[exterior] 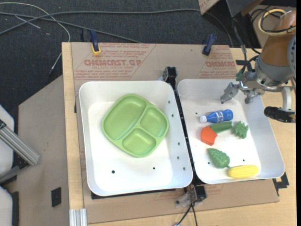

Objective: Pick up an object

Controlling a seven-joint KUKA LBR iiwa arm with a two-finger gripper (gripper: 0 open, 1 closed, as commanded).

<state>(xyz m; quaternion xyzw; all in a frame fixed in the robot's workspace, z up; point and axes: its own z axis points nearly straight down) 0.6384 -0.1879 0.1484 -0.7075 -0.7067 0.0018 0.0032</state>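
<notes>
hovering with fingers spread wide, the hand [239, 92] hangs above the blue bottle [217, 116] in the right bin [275, 149].

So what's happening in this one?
The arm's gripper hangs over the back of the right bin, fingers apart, holding nothing. Below it lie a blue bottle, a red piece, green toy vegetables and a yellow corn cob. The left bin holds a green divided plate.
</notes>
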